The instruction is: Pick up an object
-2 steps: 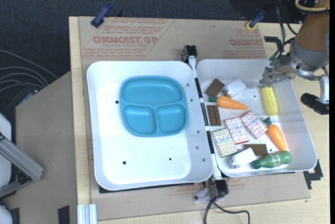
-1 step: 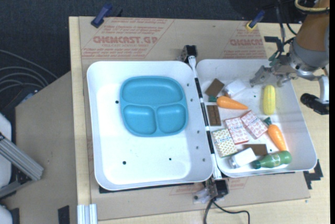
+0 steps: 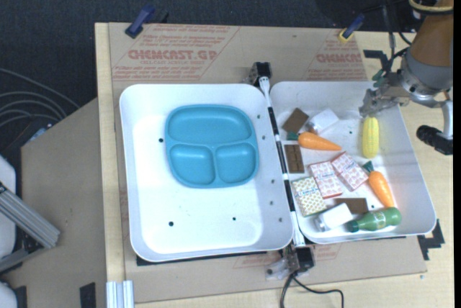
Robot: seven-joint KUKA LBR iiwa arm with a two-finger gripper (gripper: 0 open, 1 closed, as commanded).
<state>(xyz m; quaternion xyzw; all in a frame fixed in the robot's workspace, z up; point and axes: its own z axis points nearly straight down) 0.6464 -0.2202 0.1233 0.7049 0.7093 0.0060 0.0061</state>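
Orange banding is being shown on the grey arm (image 3: 431, 47) at the upper right of the frame, where the arm is being held low over the far right corner of the right bin (image 3: 425, 184). The gripper (image 3: 374, 99) is being pointed toward frame left and down, just above the upper end of a yellow corn cob (image 3: 370, 137); nothing is being seen between its fingers, and whether they are apart or together cannot be told.

The corn cob is being kept upright in the picture near the bin's right side. To its left a carrot (image 3: 318, 142) is being laid across, beside a brown block (image 3: 296, 120) and a white block (image 3: 325, 119). Lower down, three patterned packets (image 3: 328, 180) are being crowded together, with a second carrot (image 3: 379, 187) at their right. A green bottle (image 3: 374, 219) is being rested along the near wall, just beside a white box (image 3: 335, 216).

In the left bin (image 3: 144, 213), a blue divided plate (image 3: 212, 145) is being held well apart from everything in the right bin.
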